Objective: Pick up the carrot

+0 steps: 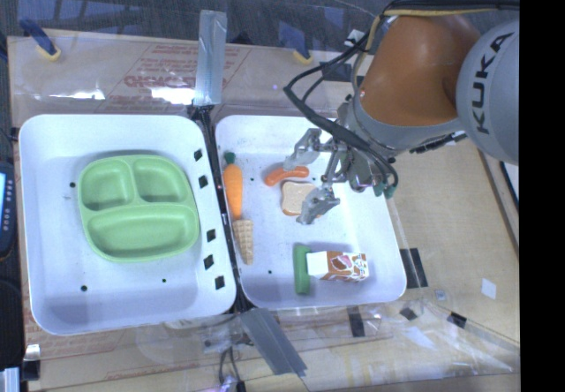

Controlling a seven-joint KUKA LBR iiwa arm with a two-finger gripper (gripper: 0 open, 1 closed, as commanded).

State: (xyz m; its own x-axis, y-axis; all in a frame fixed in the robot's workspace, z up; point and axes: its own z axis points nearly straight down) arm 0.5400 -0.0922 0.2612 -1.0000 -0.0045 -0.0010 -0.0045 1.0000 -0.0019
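The carrot is orange with a green top and lies along the left wall of the right bin, pointing toward the front. My gripper hangs over the middle of that bin, to the right of the carrot and apart from it. Its two grey fingers are spread open, one toward the back and one toward the front. A slice of toast and an orange sausage-like piece lie beneath and between them. Nothing is held.
A waffle cone lies just in front of the carrot. A small carton with a green end sits at the bin's front. The left bin holds a green divided plate. A taped divider separates the bins.
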